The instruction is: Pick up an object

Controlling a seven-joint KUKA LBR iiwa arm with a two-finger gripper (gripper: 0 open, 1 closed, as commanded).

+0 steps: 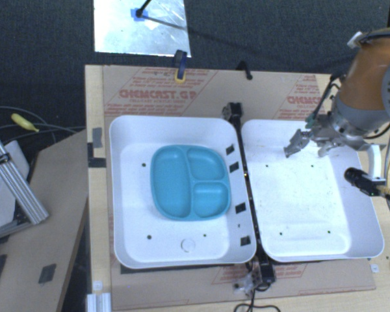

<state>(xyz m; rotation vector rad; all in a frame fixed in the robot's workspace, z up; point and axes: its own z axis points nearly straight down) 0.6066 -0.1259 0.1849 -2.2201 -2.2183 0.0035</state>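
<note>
A light blue divided plate (187,182) lies flat in the middle of the left bin (127,174). My gripper (309,148) hovers over the upper part of the right bin (299,239), well to the right of the plate. Its two fingers are spread open, and only the bin's white floor shows between them.
A small pale round thing (187,244) sits near the front of the left bin. A black divider with clips (239,174) runs between the two bins. The bench's cardboard sheet (162,90) surrounds them, and a metal frame (13,181) stands at the far left.
</note>
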